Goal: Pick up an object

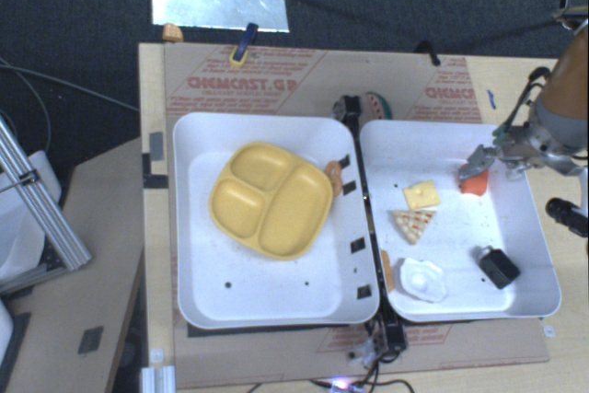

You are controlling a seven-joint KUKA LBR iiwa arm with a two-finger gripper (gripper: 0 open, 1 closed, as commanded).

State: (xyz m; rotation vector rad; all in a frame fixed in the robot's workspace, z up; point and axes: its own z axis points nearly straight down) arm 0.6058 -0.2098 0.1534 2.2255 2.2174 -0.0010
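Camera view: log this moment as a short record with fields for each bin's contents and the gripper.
left bin: yellow divided plate; small brown piece at the plate's right edge
right bin: yellow cheese block, waffle-patterned wedge, white fried-egg toy, black block, orange-red object
gripper: over the right bin's upper right part, right above the orange-red object
grasp: cannot tell from this angle whether anything is held
bench behind the bins: blue and yellow tool
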